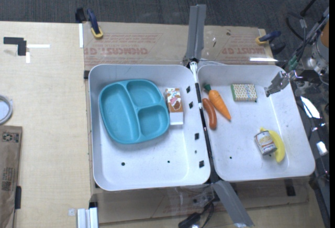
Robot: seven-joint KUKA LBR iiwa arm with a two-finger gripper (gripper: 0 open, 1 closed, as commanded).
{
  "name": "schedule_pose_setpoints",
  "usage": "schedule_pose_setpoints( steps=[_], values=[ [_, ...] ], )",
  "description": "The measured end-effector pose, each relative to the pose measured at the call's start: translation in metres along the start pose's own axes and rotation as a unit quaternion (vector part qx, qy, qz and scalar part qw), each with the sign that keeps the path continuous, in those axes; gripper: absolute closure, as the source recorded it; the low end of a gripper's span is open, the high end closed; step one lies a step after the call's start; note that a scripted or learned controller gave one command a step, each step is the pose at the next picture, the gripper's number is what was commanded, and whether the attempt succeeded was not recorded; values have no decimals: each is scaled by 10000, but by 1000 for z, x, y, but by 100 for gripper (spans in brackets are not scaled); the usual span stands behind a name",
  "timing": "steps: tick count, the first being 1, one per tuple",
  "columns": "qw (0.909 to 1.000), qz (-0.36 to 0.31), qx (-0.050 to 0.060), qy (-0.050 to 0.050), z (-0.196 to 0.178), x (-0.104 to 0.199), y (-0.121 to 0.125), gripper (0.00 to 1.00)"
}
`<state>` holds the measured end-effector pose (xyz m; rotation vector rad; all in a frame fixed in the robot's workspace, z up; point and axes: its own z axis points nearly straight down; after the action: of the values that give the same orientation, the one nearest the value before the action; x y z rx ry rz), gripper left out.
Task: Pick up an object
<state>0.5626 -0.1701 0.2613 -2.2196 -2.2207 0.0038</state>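
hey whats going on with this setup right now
A robot arm is set to pick an object out of two white bins. Its gripper sits at the upper right edge of the right bin, with nothing visibly held. That bin holds a carrot, a sausage, a small patterned sponge, and a can beside a banana. The left bin has a blue divided plate and a small box.
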Motion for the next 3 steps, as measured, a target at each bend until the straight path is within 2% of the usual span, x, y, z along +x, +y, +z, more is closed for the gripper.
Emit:
schedule_pose_setpoints(
  steps=[1, 2, 3],
  values=[
    [9948, -1014, -9, 1, 170, -19, -49, 0],
    [9950, -1003, -22, -2, 160, -19, -47, 100],
    [9980, -626, -11, -4, 7, 40, -54, 100]
  ],
)
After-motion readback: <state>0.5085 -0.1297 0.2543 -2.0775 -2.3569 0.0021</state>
